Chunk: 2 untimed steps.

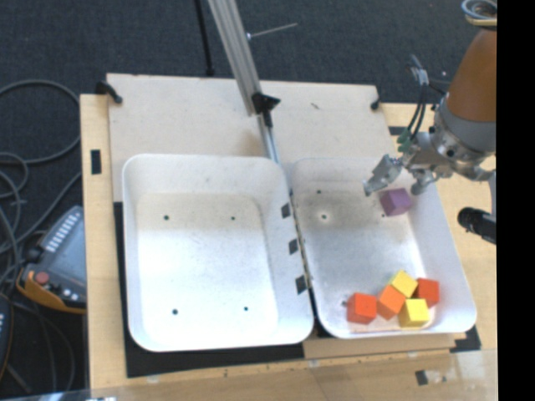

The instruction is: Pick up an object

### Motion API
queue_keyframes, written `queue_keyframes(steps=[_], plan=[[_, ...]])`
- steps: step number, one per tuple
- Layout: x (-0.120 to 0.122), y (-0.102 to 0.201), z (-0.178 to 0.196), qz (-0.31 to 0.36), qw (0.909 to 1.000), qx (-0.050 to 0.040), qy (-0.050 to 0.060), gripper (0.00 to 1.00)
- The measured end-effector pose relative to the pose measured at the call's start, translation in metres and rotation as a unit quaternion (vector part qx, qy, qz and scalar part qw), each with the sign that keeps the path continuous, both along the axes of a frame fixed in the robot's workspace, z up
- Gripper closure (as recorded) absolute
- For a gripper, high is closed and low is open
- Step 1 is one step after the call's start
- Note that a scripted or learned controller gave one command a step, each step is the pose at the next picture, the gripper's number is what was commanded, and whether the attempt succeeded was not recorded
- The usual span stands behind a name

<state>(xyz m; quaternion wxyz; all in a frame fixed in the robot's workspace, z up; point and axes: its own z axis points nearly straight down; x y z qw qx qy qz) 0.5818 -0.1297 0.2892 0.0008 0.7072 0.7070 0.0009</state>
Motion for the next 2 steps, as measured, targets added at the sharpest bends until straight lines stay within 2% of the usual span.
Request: queue_keyframes(steps=[1, 2], plan=[[-0.064, -0.071, -0.044, -0.004, 1.0000, -0.0018, 0.003, 0.00], [-0.060, -0.054, -0.056, 0.001, 1.0000, -0.0008, 0.001, 0.00]])
